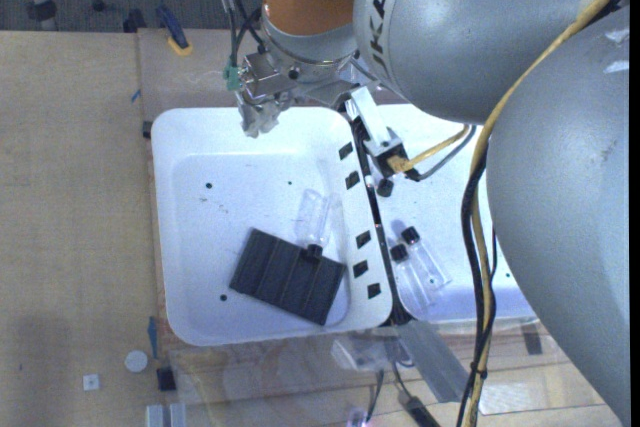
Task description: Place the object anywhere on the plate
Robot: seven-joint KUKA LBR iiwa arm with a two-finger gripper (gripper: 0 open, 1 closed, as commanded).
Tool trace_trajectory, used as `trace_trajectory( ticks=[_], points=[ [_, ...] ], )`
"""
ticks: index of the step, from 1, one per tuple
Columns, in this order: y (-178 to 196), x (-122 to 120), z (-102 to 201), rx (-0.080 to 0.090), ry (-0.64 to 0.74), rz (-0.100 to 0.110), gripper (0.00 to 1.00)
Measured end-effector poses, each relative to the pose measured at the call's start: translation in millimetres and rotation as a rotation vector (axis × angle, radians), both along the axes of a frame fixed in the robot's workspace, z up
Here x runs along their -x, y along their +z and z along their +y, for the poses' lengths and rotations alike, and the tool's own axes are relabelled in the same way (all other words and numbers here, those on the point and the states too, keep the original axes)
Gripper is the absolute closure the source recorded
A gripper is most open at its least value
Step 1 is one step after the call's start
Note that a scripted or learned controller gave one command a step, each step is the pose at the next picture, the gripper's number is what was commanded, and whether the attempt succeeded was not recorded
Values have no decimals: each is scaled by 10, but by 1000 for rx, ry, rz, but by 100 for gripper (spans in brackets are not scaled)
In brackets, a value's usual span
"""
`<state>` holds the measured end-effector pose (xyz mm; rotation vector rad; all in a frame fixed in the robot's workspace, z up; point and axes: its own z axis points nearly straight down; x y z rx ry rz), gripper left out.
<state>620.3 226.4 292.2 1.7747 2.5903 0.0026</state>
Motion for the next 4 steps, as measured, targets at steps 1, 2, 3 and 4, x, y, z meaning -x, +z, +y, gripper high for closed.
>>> trace_trajectory(
  ticks=[1,2,3,4],
  points=[
    [-574,-71,-99,3,-307,8,100],
    [-855,-434,-196,0,15,-1,100],
    [-817,-463,-675,1,207,4,100],
    [-869,-287,-552,0,605,3,100]
  ],
)
